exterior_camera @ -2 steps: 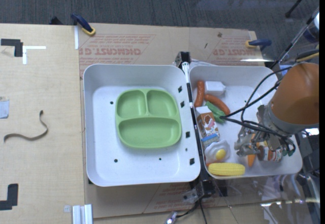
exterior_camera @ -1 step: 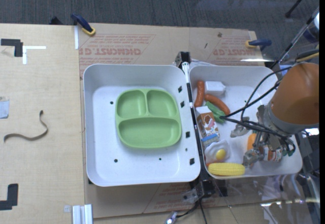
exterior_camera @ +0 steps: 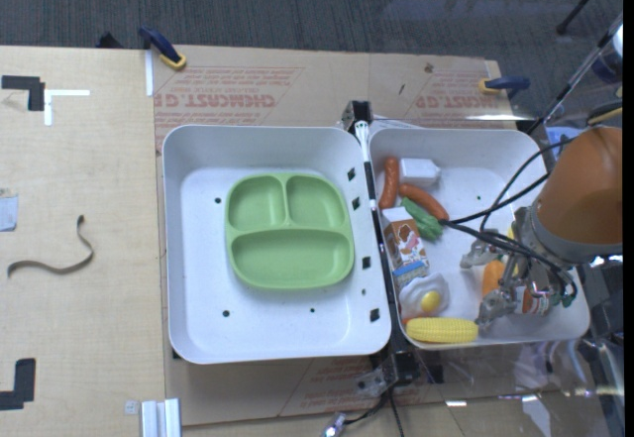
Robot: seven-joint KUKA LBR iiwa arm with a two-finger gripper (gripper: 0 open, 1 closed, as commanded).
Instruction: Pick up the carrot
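One carrot (exterior_camera: 424, 201) lies well apart, up-left of your gripper (exterior_camera: 500, 291); centre across its orange body, clear of the nearby sausage (exterior_camera: 389, 182). You cannot tell whether the gripper stands apart or together.

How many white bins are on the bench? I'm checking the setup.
2. The shallow white bin on the left holds a green divided plate; the shallow white bin on the right holds toy food.

Arm (exterior_camera: 584, 197) cut off by right edge; its orange band hides back right corner of right bin (exterior_camera: 466, 143). Gripper (exterior_camera: 507, 294) blurred among cables, finger state not readable. Small orange thing (exterior_camera: 492, 275) beside it partly covered, too unclear to name. Print on packet (exterior_camera: 406, 249) too small to read. Bench (exterior_camera: 79, 326) cut at left and bottom edges.
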